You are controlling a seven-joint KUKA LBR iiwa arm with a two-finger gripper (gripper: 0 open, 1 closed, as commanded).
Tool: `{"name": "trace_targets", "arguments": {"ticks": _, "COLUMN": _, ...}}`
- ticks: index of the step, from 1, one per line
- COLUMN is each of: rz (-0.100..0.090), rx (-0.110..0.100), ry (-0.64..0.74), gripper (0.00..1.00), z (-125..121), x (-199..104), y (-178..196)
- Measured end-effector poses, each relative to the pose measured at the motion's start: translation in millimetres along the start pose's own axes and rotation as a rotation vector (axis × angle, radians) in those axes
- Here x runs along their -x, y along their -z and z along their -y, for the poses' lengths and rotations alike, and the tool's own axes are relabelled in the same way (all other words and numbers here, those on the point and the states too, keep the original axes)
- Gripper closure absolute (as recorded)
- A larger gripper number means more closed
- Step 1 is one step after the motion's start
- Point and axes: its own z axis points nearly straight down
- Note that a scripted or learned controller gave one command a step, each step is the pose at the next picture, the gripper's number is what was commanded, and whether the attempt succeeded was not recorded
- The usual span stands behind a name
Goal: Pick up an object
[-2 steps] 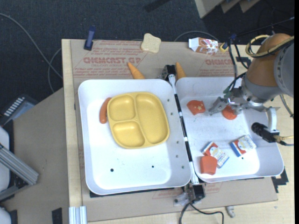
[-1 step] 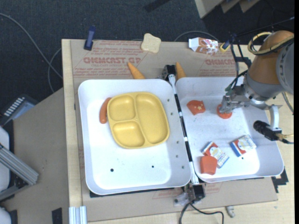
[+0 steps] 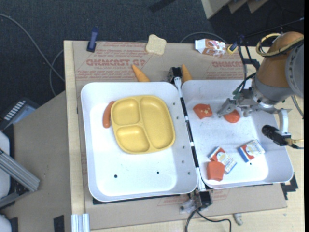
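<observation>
On the far left of the worktop (image 3: 72, 129), a blue clip (image 3: 92, 39) is lying at the cardboard's far edge. The left bin (image 3: 96, 168) is holding a yellow divided plate (image 3: 142, 123), with a red sausage (image 3: 106, 115) lying just beside the plate's left rim. Beyond this bin, a slice of bread (image 3: 156, 44) and an orange carrot (image 3: 140, 73) are resting on the cardboard. The right bin (image 3: 275, 168) is carrying a red piece (image 3: 203, 110) at its far left, an orange-red block (image 3: 215, 170) and two small cartons (image 3: 223, 157) (image 3: 251, 151) near the front. The gripper (image 3: 233, 111) is hanging low over a red round object (image 3: 232, 117), fingers spread either side and not closed on it. A milk carton (image 3: 210, 46) is lying beyond the right bin.
</observation>
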Motion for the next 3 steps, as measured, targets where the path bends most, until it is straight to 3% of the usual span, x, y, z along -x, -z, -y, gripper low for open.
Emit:
{"name": "trace_targets", "arguments": {"ticks": 1, "rz": -0.002, "rx": -0.007, "ry": -0.001, "gripper": 0.00, "z": -0.7, "x": 15.1, "y": -12.7}}
{"name": "trace_targets", "arguments": {"ticks": 2, "rz": -0.002, "rx": -0.004, "ry": -0.001, "gripper": 1.00, "z": -1.7, "x": 15.1, "y": -2.0}}
{"name": "trace_targets", "arguments": {"ticks": 3, "rz": -0.005, "rx": -0.006, "ry": 0.002, "gripper": 1.00, "z": -1.5, "x": -79.6, "y": 46.2}}
